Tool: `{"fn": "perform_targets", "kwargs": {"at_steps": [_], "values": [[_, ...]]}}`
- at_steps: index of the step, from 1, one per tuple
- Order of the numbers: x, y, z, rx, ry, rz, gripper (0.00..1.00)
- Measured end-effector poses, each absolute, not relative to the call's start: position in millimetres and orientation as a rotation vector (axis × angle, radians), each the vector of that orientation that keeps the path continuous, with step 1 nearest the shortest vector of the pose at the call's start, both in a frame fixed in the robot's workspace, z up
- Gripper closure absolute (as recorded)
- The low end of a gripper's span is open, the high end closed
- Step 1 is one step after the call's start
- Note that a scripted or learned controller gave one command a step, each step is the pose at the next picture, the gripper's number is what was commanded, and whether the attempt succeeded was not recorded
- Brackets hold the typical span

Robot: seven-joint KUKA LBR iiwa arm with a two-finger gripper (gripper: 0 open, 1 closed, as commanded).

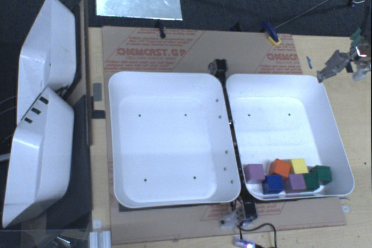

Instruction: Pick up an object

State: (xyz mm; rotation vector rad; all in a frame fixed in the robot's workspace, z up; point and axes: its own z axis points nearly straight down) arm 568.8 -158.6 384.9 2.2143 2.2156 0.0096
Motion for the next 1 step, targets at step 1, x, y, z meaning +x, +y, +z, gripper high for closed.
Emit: {"fn": "perform_targets", "kwargs": {"at_steps": [1], "values": [[640.2, -184.0, 536.4, 2.216, 2.217, 0.006, 0.00]]}}
